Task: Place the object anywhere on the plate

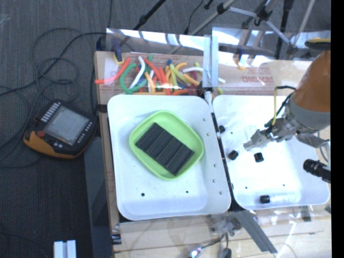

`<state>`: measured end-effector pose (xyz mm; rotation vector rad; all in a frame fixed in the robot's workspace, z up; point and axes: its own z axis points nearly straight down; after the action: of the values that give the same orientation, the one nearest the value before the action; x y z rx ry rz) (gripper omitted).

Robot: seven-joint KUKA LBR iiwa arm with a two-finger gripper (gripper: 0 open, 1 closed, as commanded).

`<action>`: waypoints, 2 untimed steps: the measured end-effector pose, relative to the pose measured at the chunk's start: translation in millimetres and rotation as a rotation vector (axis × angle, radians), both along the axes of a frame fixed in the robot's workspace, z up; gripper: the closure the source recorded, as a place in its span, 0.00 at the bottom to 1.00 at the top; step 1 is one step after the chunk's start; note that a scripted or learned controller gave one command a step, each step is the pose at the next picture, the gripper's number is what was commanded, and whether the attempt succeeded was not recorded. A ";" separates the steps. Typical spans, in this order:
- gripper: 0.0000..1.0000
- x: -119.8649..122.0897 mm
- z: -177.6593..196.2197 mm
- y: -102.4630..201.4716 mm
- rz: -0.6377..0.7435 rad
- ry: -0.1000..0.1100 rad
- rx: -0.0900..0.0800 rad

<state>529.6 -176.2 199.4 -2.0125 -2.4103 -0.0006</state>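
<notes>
We're looking down on the bench (161, 235), and the green plate (141, 127) sits in the left bin (161, 200), a little toward twelve o'clock of that bin's middle. Right on the plate lies the dark ribbed block (164, 148), a flat rectangle turned on a slant, its long edges running from ten o'clock down to four o'clock. It covers most of the plate's floor, with green rim showing all around it.

Over at three o'clock we've got the arm (317, 98), orange band up top, grey wrist below, reaching into the right bin (285, 190). The claw (253, 142) points toward nine o'clock, low over that bin's white floor, well apart from the plate. Whether the claw is apart or together, we cannot tell; it's too small and washed out against the glare.

A few small dark bits dot the right bin: one (232, 155) just beside the divider, another (258, 157) just below the claw, and one (264, 199) down near the six o'clock rim.

Beyond the bins, at twelve o'clock, a tangle of coloured tubes (153, 74) lies on the bench. Out at nine o'clock, a handheld control pad (59, 129) rests on the floor.
</notes>
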 end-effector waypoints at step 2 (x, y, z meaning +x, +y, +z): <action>1.00 28.5 -16.9 131.5 0.309 0.002 0.000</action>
<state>558.1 -44.6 182.5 -1.6167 -2.6898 0.0019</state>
